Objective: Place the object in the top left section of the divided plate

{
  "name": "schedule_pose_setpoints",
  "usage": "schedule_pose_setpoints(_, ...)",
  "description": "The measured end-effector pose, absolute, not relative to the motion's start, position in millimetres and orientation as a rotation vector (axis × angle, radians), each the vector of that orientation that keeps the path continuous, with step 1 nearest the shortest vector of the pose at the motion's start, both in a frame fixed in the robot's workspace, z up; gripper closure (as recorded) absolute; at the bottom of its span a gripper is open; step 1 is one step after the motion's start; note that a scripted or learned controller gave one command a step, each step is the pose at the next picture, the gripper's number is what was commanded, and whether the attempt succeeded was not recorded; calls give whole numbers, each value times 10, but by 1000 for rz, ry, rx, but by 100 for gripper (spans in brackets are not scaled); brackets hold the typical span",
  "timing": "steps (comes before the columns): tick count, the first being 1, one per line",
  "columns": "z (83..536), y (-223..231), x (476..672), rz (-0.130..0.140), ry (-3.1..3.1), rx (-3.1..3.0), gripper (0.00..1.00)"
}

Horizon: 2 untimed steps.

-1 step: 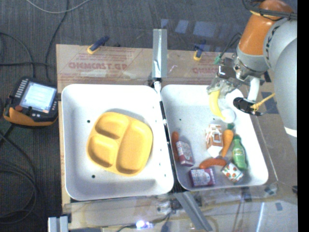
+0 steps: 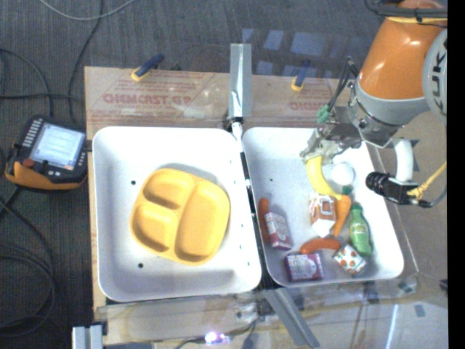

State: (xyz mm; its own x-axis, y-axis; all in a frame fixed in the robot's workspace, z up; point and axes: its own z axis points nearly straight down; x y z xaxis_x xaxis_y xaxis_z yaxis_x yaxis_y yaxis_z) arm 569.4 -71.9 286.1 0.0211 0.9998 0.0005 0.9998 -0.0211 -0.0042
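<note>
A yellow divided plate lies in the middle of the left white bin, with two small sections on its left and one large section on its right. In the right bin my gripper hangs low over the far end of a yellow banana. The wrist hardware hides where the gripper meets the banana. A white round lid or cup sits just right of the banana.
The right bin also holds an orange carrot, a green bottle, a red packet, a purple box, a small sausage and a red-and-white carton. A teach pendant lies left of the bench.
</note>
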Motion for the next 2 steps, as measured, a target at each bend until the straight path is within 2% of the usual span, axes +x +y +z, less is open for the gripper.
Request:
schedule_pose_setpoints(1, 2748, 136, 5393, 7, -1978, -2435, 100)
schedule_pose_setpoints(2, 2933, 830, 5134, 7, -2109, -2326, 100)
